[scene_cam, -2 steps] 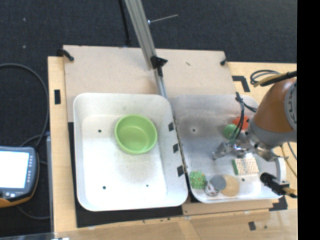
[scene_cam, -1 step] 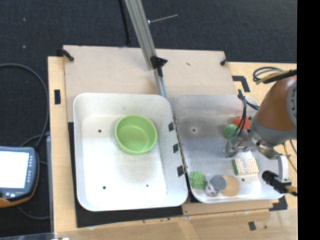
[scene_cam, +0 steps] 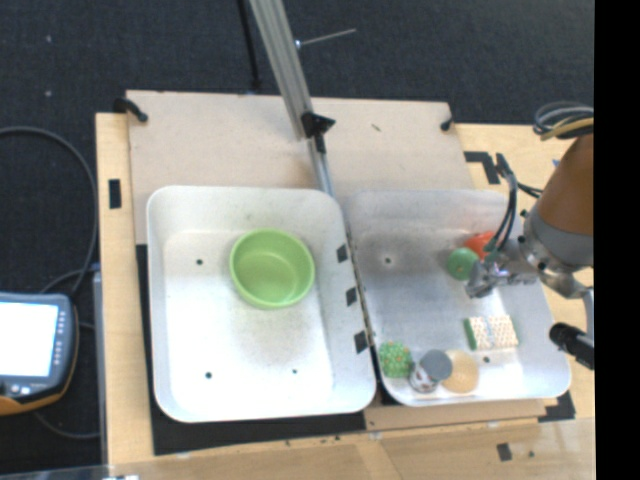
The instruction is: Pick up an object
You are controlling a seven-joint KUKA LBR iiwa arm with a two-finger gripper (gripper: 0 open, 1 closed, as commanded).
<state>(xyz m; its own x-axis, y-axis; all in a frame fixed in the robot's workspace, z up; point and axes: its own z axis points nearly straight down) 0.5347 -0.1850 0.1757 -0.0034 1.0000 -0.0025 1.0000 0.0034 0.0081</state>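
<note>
End effector [scene_cam: 487, 276] low in right bin [scene_cam: 420, 233], right of frame centre, just beside green ball [scene_cam: 461, 262] and orange object [scene_cam: 481, 241]; finger state cannot tell. Patterned block [scene_cam: 491, 332], grey disc [scene_cam: 434, 366], tan disc [scene_cam: 462, 373], green textured piece [scene_cam: 394, 358] along lower edge. Green bowl [scene_cam: 272, 268] in left bin [scene_cam: 180, 368].

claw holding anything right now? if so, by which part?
Cannot be told: the claw sits beside the small green ball in the right white bin, grip unclear.
</note>
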